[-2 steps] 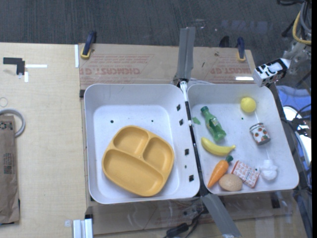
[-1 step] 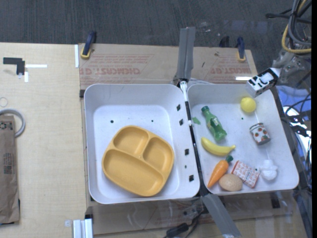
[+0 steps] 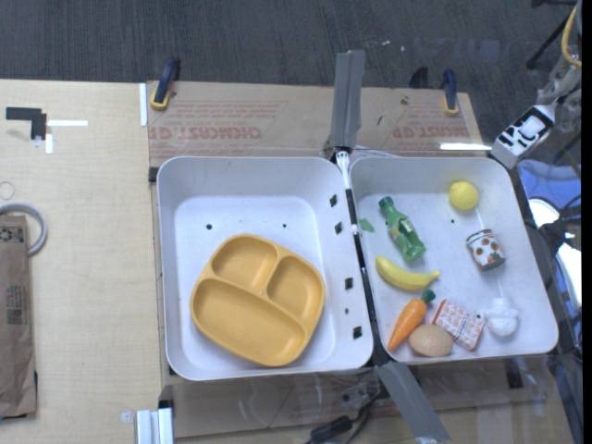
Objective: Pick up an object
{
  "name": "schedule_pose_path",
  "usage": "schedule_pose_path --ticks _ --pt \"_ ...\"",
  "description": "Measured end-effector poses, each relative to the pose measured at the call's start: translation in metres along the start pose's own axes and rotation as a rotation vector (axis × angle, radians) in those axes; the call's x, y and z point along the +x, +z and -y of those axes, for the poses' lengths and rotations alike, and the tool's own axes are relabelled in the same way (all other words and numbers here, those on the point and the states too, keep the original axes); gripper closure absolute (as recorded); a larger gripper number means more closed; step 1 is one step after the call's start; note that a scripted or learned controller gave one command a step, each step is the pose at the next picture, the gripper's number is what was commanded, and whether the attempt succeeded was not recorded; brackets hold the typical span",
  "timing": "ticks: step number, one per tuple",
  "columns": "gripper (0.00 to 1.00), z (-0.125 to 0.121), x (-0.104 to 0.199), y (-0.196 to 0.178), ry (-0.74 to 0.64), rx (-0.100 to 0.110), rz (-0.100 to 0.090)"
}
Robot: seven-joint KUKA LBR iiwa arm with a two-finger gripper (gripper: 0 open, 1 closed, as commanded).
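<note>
Pale wooden bench boards carry two shallow white bins side by side, and we start with the right white bin, which holds the pickable things. A yellow lemon-like ball sits in its far right part, and a green plastic bottle lies tilted to its left, nearer the divider. Near the bottle we see a curved yellow banana, and right of that a small round can with a red and white printed label lying on its side. At the near edge an orange carrot with a green top leans beside a tan potato-shaped lump, which touches a red and white patterned packet. A small white crumpled object rests just right of the packet.

Moving outward, the left white bin holds one yellow plastic plate with three compartments, turned at an angle. A grey metal bar rises from the far end of the seam between the bins, over brown printed cardboard held by blue clamps. A brown paper bag lies at the far left edge of the bench.

We can make out no fingers of the gripper, so whether it is open or closed we cannot tell.
</note>
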State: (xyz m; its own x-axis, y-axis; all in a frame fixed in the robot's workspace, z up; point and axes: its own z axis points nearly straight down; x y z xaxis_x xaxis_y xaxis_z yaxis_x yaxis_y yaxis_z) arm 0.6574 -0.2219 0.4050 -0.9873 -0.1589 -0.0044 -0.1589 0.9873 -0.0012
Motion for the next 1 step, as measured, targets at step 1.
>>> schedule_pose_path --ticks 1 --pt "1.00 -0.0008 -0.0027 0.0992 -0.194 -0.001 0.000"
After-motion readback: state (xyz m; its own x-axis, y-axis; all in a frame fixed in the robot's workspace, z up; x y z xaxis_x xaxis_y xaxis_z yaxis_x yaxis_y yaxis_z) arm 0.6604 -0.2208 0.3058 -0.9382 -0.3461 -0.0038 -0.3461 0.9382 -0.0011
